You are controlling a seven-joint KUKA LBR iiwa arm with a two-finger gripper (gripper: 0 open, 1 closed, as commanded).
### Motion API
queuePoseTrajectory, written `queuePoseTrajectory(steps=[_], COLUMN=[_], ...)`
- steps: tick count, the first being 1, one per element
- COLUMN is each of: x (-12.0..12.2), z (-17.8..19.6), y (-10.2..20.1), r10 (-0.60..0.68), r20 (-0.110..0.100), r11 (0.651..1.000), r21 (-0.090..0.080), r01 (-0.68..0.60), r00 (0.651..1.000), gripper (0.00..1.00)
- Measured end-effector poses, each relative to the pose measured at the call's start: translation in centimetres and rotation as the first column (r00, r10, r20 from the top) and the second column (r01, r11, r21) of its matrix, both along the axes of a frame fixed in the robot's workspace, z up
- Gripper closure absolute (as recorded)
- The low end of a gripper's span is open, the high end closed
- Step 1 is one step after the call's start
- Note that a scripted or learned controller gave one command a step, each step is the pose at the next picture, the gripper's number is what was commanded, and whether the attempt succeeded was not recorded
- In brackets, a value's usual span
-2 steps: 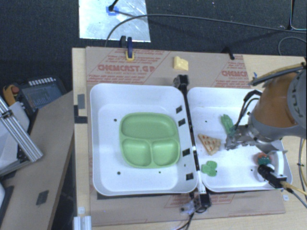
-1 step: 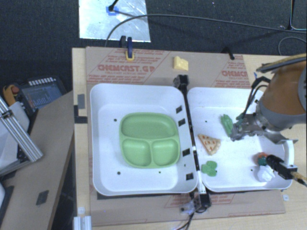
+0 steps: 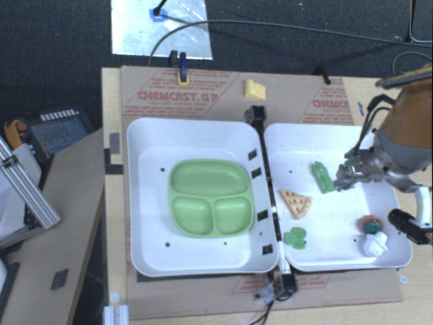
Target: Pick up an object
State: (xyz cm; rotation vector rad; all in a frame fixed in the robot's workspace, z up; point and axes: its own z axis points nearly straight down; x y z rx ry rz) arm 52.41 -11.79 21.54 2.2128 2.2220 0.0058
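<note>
A green divided plate (image 3: pixel 206 198) lies in the middle of the left bin (image 3: pixel 145 147). A small yellow block (image 3: pixel 255 89) rests on the brown cardboard sheet (image 3: pixel 223 90) near the tabletop's far edge, and a yellow-and-blue clamp (image 3: pixel 182 68) grips that edge further left. Off the tabletop's left side sit a grey handheld controller (image 3: pixel 57 133) and an aluminium rail (image 3: pixel 24 185). A shiny metal sheet (image 3: pixel 161 17) lies on the dark floor beyond.

Glossy plastic bins (image 3: pixel 203 131), matt green tray (image 3: pixel 206 198).
</note>
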Motion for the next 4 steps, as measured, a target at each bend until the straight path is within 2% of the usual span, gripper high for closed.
queuePoseTrajectory(steps=[1, 2, 4], x=[0.2, 0.9, 0.9], z=[5.4, 3.6, 3.0], y=[0.0, 5.5, 17.8], r10=[0.001, 0.005, 0.006], r20=[0.001, -0.005, -0.006], r11=[1.000, 1.000, 1.000], r21=[0.000, 0.003, 0.003], r01=[-0.001, -0.005, -0.006], r00=[1.000, 1.000, 1.000], gripper=[1.00, 1.00, 1.00])
